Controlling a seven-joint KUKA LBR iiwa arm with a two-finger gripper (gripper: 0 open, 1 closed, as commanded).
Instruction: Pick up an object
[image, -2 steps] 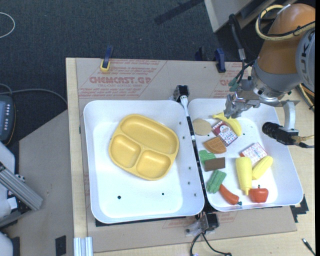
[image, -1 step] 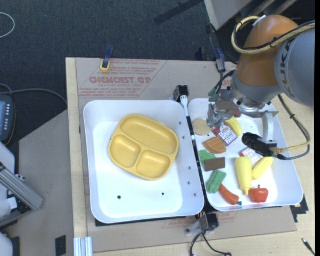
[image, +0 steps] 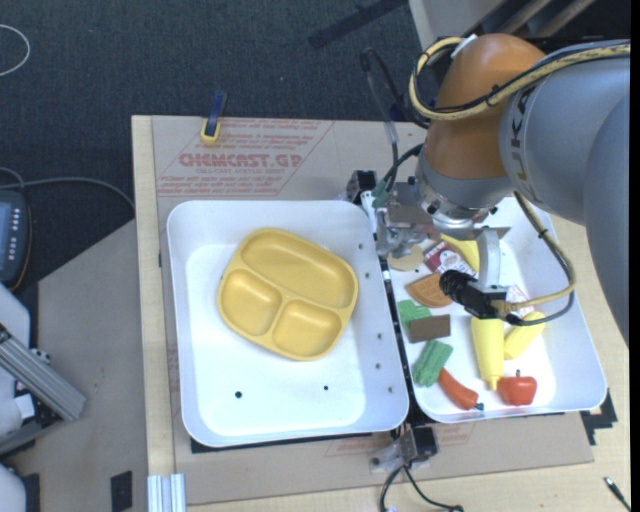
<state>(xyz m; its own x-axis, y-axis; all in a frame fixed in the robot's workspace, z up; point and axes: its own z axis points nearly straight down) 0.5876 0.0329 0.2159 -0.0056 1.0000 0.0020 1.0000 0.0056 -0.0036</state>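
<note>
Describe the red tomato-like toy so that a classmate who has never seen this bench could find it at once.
Start at the right white bin, the one crowded with toy food. Go to its near edge, beside the foot of the yellow bottle. The tomato is the round red piece with a green top; the other red toy there is long.

Yellow divided plate (image: 288, 292) in left bin (image: 190, 300); brown cardboard (image: 240, 150) beneath bins.

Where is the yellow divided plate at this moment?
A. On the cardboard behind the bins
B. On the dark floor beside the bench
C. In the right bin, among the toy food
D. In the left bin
D. The yellow divided plate lies alone on the floor of the left bin; the toy food is in the right bin.
</note>
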